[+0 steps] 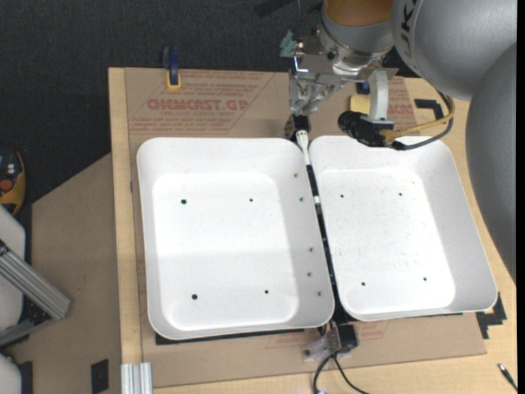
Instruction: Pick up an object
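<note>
White plastic bins sit side by side on the cardboard-covered surface (213, 97): the left bin (156, 245) across the middle left of the frame, the right bin (467, 245) across the middle right. Both floors show only small dark dots, which look like marks or holes in the trays rather than loose items. No object to be picked can be identified in either bin.

At the top centre, the gripper (305, 105) hangs above the far end of the seam between the bins, under the orange band of the arm (459, 23). Whether the fingers are apart or together cannot be told; the wrist hardware is cluttered and small in view. Nothing can be seen between them.

Judgement: the task stands at its opening, a search or approach step, with no grasp made. The next move calls for locating a target first, then descending over it clear of the bin rims.
</note>
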Tool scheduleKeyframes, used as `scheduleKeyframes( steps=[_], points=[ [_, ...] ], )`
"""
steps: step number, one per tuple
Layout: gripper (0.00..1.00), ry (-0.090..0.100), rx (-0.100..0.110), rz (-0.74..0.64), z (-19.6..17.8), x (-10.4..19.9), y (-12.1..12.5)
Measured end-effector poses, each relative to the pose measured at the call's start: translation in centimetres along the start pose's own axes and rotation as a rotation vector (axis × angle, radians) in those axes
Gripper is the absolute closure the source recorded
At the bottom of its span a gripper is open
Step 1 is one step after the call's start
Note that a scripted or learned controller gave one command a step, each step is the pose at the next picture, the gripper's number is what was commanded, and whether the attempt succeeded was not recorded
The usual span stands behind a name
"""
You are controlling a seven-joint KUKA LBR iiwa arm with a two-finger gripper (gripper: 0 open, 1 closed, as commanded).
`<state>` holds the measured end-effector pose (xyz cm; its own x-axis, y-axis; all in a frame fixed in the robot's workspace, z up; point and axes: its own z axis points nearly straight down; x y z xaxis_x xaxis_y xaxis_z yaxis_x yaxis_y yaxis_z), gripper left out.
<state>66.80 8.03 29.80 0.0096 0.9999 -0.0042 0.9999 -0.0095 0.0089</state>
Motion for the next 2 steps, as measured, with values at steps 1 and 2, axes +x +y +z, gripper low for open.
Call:
scheduleKeyframes(
  steps=[1,2],
  points=[
    [1.0,0.004,0.004,-0.007,-2.2,-1.1,-1.5],
    [1.0,0.005,0.01,-0.008,-3.6,-1.8,-3.8]
  ],
)
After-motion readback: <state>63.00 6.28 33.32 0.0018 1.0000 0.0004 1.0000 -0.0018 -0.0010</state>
